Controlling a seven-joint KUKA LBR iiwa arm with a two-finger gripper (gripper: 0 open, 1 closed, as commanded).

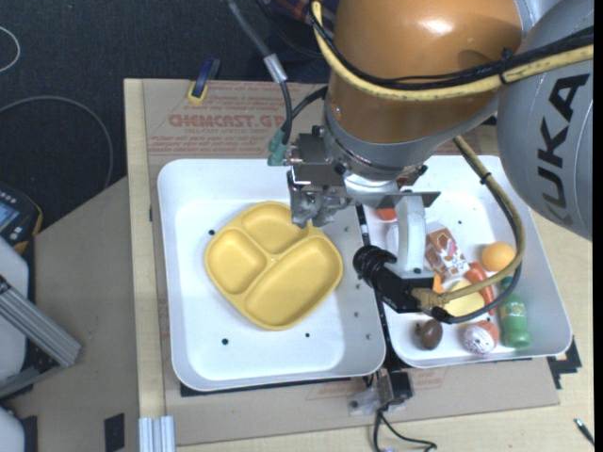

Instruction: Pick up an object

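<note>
**Gripper parked at the plate's back rim, nothing picked yet**

Going left to right: the left bin is being taken up mostly by a yellow divided plate, lying flat with its three compartments facing up. Right at the plate's back edge, the gripper is being held low, apparently just above or touching the rim; which of the two can't be told from this angle. How the jaws are standing can't be told either, since they're being blocked by the wrist housing, and nothing is being seen between them. So the step looks like approach or descent, not a lift yet.

The arm is being reached in from the right, with the orange band looming big over the bins' shared wall and the wrist pointed pretty much straight down.

Further right, the right bin is being crowded with toy food: a small orange, a brown piece, a green can.

Next move, probably: the rim needs to be straddled and pinched before anything is raised. A thin, slick rim is likely to be slipped off.
</note>
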